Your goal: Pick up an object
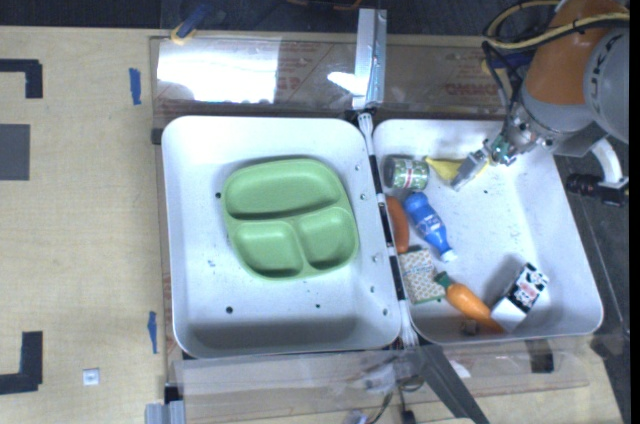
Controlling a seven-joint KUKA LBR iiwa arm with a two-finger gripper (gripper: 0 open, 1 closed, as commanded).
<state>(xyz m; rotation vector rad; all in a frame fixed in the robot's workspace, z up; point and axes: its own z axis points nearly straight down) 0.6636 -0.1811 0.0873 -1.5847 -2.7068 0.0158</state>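
Right bin (560, 242): green-labelled can (408, 174), yellow banana-like piece (452, 167), blue bottle (429, 225), patterned packet (422, 277), toy carrot (470, 301), black-and-white carton (524, 292). Left bin (190, 212): green divided tray (291, 214). Gripper (500, 152): low at the right bin's far side, just beside the yellow piece; finger spread cannot be told, nothing visibly held. Handling advice: choose one isolated object, probably the carton or yellow piece; centre over it, descend vertically, avoid the bin wall.

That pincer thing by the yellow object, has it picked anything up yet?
Not visibly. The pincer sits low in the right bin, at the yellow object, which lies on the bin floor. Unclear whether it is gripped. Lifting remains; the blue bottle and carrot lie untouched.
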